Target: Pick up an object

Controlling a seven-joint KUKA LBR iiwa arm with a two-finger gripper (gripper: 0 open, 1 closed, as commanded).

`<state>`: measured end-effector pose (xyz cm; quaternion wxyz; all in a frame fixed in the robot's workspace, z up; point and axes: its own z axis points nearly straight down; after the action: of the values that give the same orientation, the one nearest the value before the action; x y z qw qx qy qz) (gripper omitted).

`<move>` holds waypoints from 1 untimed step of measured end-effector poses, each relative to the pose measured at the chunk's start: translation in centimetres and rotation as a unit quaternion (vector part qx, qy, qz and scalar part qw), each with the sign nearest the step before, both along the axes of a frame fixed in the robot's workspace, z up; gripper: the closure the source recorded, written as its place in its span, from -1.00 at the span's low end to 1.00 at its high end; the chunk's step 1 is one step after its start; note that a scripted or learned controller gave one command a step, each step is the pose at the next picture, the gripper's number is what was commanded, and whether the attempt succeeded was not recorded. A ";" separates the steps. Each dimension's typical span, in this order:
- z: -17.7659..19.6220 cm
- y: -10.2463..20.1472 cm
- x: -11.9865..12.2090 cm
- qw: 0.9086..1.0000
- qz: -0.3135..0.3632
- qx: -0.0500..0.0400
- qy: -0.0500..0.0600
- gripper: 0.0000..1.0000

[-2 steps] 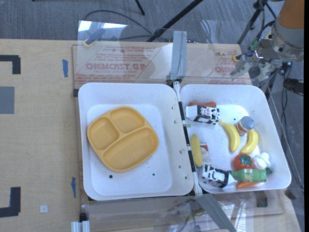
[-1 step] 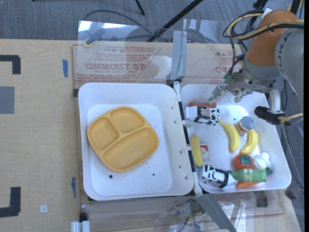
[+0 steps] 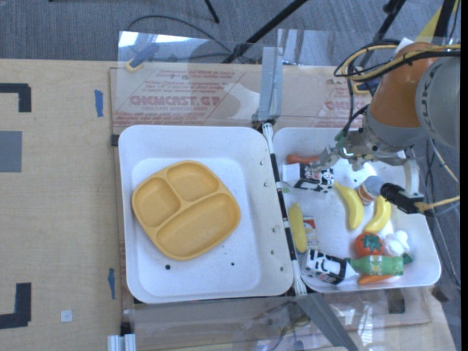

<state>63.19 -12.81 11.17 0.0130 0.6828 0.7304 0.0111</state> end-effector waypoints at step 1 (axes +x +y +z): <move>5.2 -3.4 3.5 0.994 0.107 -0.002 0.016 -1.00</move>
<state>66.71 -16.16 16.34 0.0018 0.6010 0.7993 0.0004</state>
